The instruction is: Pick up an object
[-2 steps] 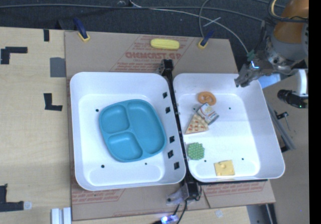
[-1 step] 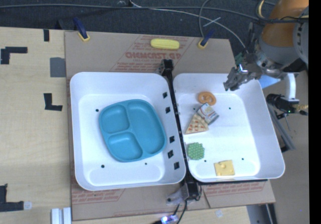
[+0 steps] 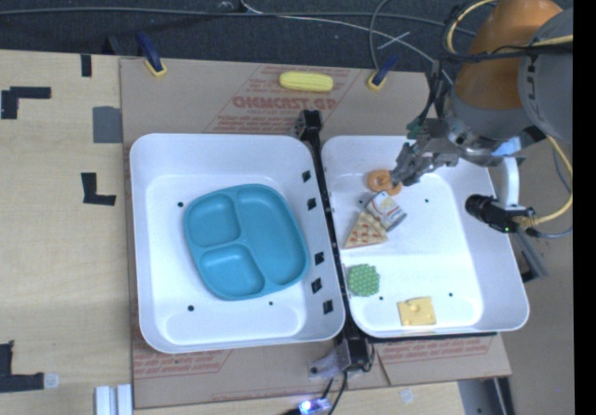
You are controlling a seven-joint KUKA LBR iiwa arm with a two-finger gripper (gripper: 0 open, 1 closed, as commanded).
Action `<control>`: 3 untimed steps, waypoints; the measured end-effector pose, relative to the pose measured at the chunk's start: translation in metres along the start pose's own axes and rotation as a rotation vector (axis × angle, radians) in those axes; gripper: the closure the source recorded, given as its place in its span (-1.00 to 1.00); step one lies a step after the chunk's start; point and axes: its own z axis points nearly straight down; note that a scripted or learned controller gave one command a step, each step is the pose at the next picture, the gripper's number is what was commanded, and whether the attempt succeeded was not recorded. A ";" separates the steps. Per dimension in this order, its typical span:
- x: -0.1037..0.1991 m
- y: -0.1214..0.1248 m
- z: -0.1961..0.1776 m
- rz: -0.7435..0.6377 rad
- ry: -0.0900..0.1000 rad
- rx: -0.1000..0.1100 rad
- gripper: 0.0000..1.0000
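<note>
Two white bins (image 3: 149, 218) sat side by side on cardboard; in the right one the gripper (image 3: 399, 182) hovered by a small orange piece (image 3: 377, 181), whether clenched I couldn't tell, a blue tray (image 3: 244, 241) lying left

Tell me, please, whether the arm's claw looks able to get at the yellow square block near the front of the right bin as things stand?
Probably yes. The yellow square block lies alone on the right bin's floor, apart from the green piece, with nothing over it. The claw is over the same bin, by the orange piece.
</note>
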 end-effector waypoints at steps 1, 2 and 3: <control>0.047 -0.018 -0.010 -0.001 0.000 -0.001 1.00; 0.091 -0.048 -0.018 0.000 0.000 0.000 1.00; 0.147 -0.065 -0.014 -0.002 0.000 0.000 1.00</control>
